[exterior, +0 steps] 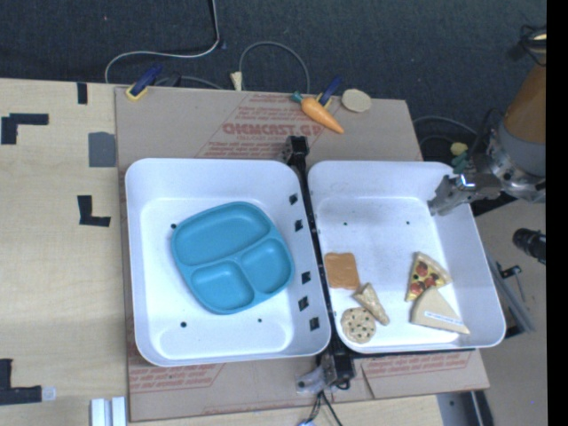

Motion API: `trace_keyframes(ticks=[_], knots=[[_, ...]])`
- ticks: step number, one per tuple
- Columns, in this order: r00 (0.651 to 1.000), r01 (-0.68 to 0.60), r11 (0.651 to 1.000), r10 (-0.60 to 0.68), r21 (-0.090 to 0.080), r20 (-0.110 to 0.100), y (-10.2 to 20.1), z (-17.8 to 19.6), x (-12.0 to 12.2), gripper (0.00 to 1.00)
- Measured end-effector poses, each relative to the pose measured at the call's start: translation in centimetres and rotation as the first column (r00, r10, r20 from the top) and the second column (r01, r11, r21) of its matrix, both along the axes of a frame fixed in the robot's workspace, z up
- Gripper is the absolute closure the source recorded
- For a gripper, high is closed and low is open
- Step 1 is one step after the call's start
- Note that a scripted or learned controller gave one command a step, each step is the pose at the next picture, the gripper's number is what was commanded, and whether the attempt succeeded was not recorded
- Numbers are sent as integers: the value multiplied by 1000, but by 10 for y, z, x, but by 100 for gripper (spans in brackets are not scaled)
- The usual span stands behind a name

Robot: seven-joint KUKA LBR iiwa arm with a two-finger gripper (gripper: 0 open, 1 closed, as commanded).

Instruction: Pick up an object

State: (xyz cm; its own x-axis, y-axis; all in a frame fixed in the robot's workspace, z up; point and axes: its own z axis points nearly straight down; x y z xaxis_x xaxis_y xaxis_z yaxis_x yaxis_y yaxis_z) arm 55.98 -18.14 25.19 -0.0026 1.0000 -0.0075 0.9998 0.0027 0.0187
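**Current step: approach.** The arm enters from the right of the camera view, and the end effector is positioned at the upper right rim of the right bin, above the bin wall rather than over any object. Nothing is visible between its fingers. Whether it is released or clenched cannot be told at this resolution, so no grasp should be assumed.

**Candidate objects.** All pickable items lie in the lower half of the right bin:

- a pizza slice, near the right wall;
- a pale wedge (possibly a sandwich or cheese piece), just below the pizza slice and close to it;
- a brown square cracker, near the left wall;
- a small tan wedge, just beside the cracker's lower corner;
- a chocolate-chip cookie, just below the tan wedge.

The left bin holds a blue divided plate. A toy carrot and a pale disc lie on the worktop behind the bins, outside the working area.

**Next move, as judged.** The end effector must travel inward and toward the near side of the right bin, then descend over one item. The pizza slice is the nearest candidate. Its neighbour, the pale wedge, sits close enough that the fingers could catch both, so the approach should align across the slice's narrow width. All items are flat and low (a shallow descent risks closing on air).
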Motion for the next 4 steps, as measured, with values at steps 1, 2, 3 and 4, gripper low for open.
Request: trace_keyframes(ticks=[1,2,3,4], knots=[[1000,5,1000,-5,9,-30,-20,-117,-28,0],[1000,4,1000,-4,4,0,-30,-163,-54,0],[1000,3,1000,-3,6,-16,-31,-111,-76,0],[1000,5,1000,-5,-1,-10,-10,-165,-74,0]])
